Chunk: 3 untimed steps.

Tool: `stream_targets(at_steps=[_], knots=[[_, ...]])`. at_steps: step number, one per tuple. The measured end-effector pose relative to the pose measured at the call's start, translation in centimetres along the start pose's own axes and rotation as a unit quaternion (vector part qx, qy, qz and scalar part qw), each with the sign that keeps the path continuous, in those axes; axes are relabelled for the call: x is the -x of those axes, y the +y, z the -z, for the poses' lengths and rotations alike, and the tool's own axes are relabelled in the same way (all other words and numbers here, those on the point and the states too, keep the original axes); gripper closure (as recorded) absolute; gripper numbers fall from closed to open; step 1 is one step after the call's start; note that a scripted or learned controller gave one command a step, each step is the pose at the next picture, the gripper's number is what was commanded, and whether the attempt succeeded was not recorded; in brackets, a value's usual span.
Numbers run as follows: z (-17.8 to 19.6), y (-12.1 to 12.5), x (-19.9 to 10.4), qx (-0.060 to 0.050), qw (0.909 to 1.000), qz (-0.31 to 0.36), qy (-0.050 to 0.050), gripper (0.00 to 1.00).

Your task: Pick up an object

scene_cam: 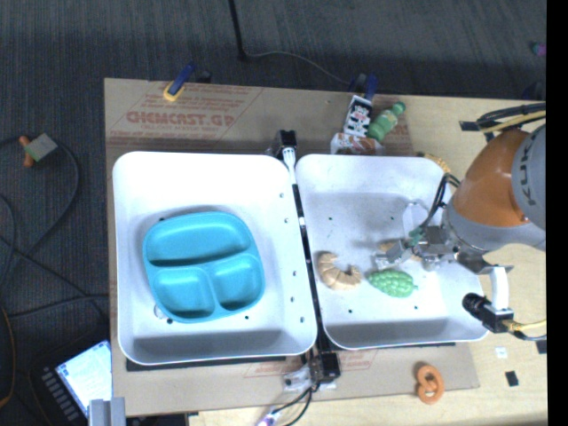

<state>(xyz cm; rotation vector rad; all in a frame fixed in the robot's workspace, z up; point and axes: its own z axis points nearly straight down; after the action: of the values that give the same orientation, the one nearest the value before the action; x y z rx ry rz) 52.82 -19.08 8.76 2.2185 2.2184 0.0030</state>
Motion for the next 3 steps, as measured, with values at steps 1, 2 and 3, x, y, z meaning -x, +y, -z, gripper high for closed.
stream_targets(at_steps=[1, 2, 3], knots=[[0.0, 0.4, -6.0, 0.002, 1.0000, 0.000, -0.001, 0.00], [3.3, -3.7, -4.6, -0.003, 1.0000, 0.000, 0.001, 0.00], [4.3, -3.6, -4.6, -0.002, 1.0000, 0.000, 0.001, 1.00]])
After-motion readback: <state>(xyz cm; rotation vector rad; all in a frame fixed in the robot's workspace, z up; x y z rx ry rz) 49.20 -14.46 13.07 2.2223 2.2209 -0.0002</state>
